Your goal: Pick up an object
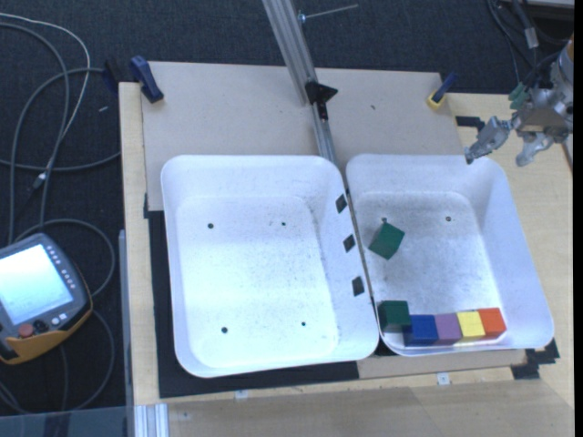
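The fingers (504,146) stand apart and bare, above the right bin's (519,244) far rim. The loose green cube (386,240) lies well below-left of them on the bin floor, tilted. It looks light, rigid, smooth; grip 2 opposite flat faces.

White speckled bins (250,176), green cubes (386,241), blue, perhaps lilac, yellow, orange blocks (455,325)
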`<action>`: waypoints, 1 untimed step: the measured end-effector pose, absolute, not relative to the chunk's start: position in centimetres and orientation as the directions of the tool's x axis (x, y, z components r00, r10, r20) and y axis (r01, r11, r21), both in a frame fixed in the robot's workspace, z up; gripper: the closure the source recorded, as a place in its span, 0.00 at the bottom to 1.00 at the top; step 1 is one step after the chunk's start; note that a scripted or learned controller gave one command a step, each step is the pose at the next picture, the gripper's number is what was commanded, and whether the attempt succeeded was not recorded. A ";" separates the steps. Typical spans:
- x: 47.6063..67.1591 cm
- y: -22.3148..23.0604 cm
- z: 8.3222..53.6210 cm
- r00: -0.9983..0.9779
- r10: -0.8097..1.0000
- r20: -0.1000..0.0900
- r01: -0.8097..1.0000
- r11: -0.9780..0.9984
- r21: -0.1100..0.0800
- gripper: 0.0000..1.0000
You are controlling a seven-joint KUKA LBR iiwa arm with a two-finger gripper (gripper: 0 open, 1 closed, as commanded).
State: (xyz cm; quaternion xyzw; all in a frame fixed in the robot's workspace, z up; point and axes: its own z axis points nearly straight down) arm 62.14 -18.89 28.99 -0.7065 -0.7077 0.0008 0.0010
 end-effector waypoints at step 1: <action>58.7 -14.7 15.3 -0.001 1.000 0.004 1.000 0.001 -0.010 0.00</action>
